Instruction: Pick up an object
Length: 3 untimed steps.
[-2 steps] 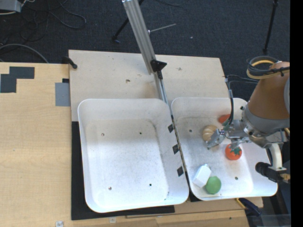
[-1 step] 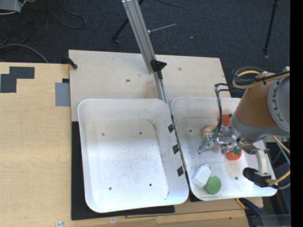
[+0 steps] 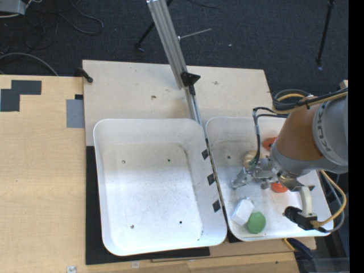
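Dark carpet surrounds the bench; in the right bin [image 3: 224, 135], near its front wall, a green ball [image 3: 256, 222] touches a white block [image 3: 243, 210]; it looks light, smooth, prone to roll; grip across its middle; the gripper [image 3: 242, 178] hovers above, fingers apparently spread, empty.

My arm [image 3: 318, 138] is a thick rounded grey tube, and just beside that grey shell, toward my wrist, a broad orange band [image 3: 296, 135] wraps it. Below the orange band my wrist narrows into a cluster of bare grey metal parts that ends in my pincer [image 3: 245, 178], small and silvery. A thin black cable [image 3: 257, 131] loops along the orange band, and a black and yellow cable [image 3: 335, 206] curls out under the grey shell.
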Each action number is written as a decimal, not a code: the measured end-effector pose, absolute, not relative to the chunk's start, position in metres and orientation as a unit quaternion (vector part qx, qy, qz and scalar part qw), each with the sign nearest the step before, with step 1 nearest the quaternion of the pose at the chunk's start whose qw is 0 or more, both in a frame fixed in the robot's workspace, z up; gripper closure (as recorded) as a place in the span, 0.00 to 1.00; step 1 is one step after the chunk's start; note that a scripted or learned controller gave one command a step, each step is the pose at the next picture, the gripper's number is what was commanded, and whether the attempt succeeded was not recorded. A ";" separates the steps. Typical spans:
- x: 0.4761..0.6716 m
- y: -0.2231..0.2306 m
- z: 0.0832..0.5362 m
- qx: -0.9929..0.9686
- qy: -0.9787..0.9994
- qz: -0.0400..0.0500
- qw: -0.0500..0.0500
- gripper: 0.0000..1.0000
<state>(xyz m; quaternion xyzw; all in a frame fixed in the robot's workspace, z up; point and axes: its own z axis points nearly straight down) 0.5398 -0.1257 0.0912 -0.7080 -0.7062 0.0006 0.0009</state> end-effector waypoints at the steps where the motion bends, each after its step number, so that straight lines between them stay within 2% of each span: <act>1: 0.540 -0.127 0.103 -0.710 -0.704 0.000 0.001 1.00; 3: 0.545 -0.124 0.199 -0.707 -0.707 -0.001 -0.001 1.00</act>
